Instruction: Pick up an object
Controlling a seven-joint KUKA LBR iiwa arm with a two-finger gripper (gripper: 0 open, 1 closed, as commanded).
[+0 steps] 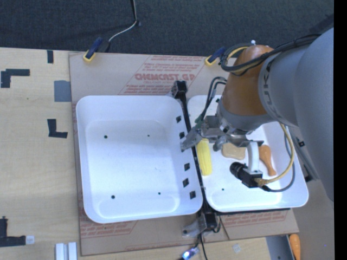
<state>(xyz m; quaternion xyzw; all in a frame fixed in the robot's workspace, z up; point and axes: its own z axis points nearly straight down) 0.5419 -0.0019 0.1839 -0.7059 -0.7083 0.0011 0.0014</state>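
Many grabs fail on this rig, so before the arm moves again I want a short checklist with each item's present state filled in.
1. Pincer is over the right bin: ok.
2. Yellow corn cob lies right by the pincer, within reach: ok.
3. Something is held by the pincer: cannot tell.
4. Corn cob is away from the bin wall: not ok, it lies along the divider.
5. Orange carrot and tan piece are apart from the corn cob: ok.

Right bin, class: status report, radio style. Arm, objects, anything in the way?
Gripper low over right bin, near divider. Yellow corn-like piece just below it, not held. Tan piece and orange piece alongside. Arm hides part of bin.
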